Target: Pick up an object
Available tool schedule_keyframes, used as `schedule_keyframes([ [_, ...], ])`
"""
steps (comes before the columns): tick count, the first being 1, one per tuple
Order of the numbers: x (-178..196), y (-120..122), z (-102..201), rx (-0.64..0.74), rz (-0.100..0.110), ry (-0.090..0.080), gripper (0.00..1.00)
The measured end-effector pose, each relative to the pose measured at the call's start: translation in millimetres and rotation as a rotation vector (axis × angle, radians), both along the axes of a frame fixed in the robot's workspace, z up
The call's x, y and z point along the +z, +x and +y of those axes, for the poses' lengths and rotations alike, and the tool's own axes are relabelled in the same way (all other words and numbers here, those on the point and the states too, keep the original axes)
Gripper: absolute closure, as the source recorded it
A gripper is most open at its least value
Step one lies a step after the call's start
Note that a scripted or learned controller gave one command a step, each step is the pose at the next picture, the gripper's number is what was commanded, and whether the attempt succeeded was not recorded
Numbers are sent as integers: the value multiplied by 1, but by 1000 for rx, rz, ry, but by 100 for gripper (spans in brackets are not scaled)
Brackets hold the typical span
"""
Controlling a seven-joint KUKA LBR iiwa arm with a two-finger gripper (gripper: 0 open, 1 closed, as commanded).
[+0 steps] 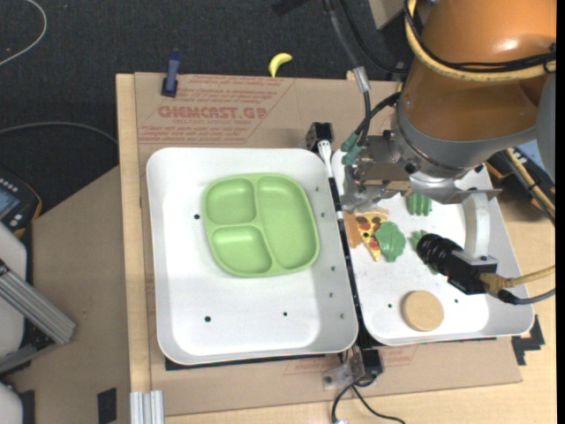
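1. The arm (477, 69) reached in from the right, over the right bin (388, 312).
2. The gripper (360, 193) sat low over that bin's upper left corner, beside the wall shared with the left bin (177, 299). Whether it was wide or narrow could not be told, and nothing showed held in it.
3. A pizza slice (364, 230) lay just below the gripper, touching a green lump (390, 239) on its right.
4. A green piece (418, 204) lay near the arm's wrist.
5. A tan disc (423, 310) lay apart, near the bin's front edge.
6. A green plate (262, 223) with three compartments lay in the left bin.
7. A blue clip (170, 73) sat on the board's (221, 109) far edge.
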State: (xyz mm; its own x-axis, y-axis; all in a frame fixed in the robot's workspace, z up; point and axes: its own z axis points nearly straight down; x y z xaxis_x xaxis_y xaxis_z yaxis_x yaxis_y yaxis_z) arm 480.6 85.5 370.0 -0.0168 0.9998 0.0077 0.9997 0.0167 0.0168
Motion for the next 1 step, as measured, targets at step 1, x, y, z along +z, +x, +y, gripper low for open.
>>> schedule_keyframes([
  [1, 3, -1, -8, -16, 14, -8, 100],
])
